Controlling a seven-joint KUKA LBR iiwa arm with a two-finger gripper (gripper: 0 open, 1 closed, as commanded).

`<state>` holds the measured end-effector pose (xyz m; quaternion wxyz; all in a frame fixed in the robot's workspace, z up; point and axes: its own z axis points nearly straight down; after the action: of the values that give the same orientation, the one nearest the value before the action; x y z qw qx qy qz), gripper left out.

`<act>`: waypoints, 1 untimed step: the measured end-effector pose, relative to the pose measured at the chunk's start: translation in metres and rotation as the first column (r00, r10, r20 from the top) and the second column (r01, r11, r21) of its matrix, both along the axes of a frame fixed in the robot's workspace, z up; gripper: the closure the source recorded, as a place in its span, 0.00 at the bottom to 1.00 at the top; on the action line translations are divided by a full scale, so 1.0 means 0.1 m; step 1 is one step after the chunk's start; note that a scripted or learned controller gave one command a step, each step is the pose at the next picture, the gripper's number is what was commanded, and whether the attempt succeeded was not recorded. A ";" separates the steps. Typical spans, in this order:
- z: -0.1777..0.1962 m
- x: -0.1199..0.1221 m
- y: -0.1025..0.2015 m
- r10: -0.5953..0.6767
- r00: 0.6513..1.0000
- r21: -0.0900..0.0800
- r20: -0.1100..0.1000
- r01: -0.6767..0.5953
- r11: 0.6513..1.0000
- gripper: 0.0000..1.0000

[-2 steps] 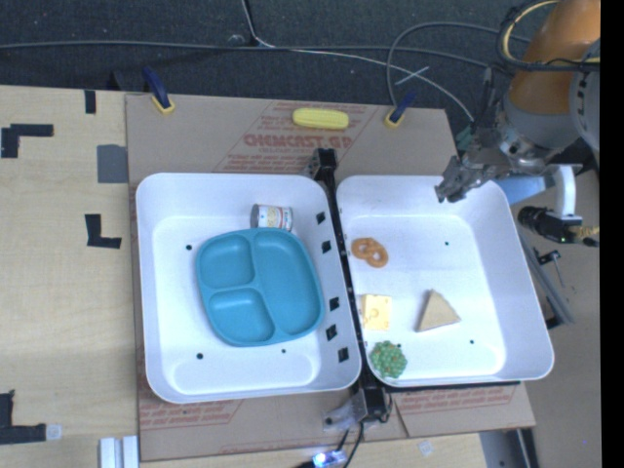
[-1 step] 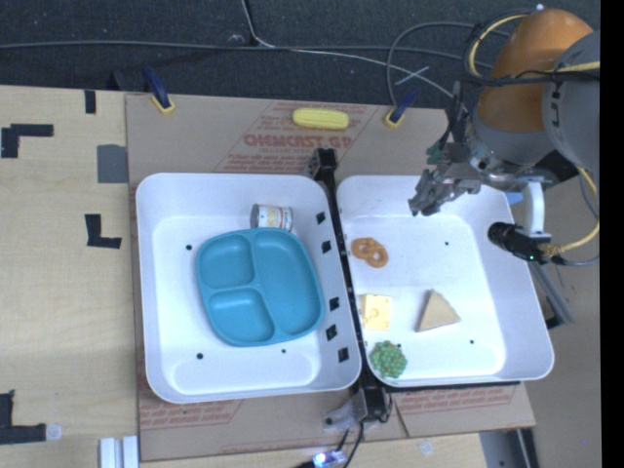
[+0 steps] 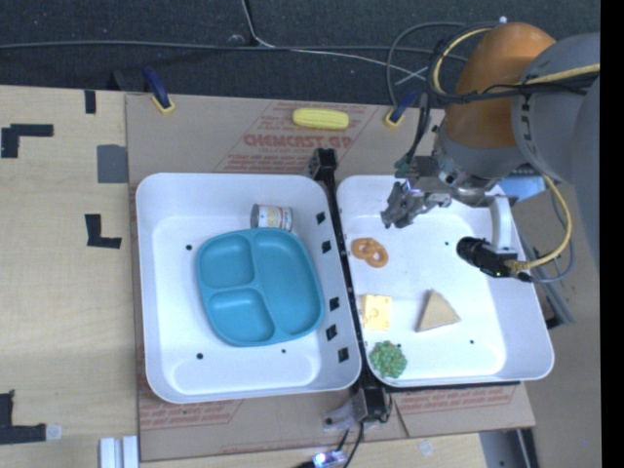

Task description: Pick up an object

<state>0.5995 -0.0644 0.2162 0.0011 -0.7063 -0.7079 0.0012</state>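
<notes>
Broccoli is left loose in the right bin; gripper is poised above the pretzel; finger state cannot be determined.

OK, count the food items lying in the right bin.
4: a pretzel near the divider, a yellow cheese square below it, a green broccoli piece at the front, and a tan wedge mid-bin. The arm may hide more.

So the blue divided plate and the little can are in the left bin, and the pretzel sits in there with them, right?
Not quite. The camera view shows the blue divided plate and the can in the left bin, but the pretzel lies in the right bin, below the claw.
</notes>
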 end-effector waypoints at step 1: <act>0.09 -0.02 0.54 0.004 1.000 0.001 0.003 -0.004 1.000 1.00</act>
<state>0.5971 -0.0100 0.2256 0.0004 -0.7049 -0.7093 -0.0004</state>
